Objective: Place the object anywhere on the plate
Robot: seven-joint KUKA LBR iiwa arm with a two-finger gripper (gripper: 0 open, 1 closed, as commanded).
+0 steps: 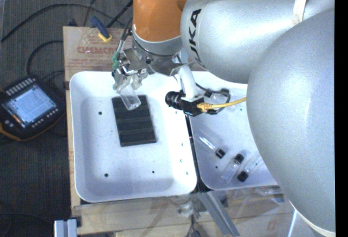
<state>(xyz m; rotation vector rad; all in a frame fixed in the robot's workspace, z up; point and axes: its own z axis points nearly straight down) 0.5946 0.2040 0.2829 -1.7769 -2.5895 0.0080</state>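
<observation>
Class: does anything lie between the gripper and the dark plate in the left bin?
Nothing visible does. The gripper hangs directly over the far edge of the dark plate, inside the left bin.

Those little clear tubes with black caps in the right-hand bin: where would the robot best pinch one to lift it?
Probably across the middle of the clear body, coming straight down from above. The capped vial lies flat on the right bin floor, so only its long rounded sides are free to pinch. Fingers should close across its width, turned to match its slant. Another vial lies close by, so a narrow approach seems safer.
</observation>
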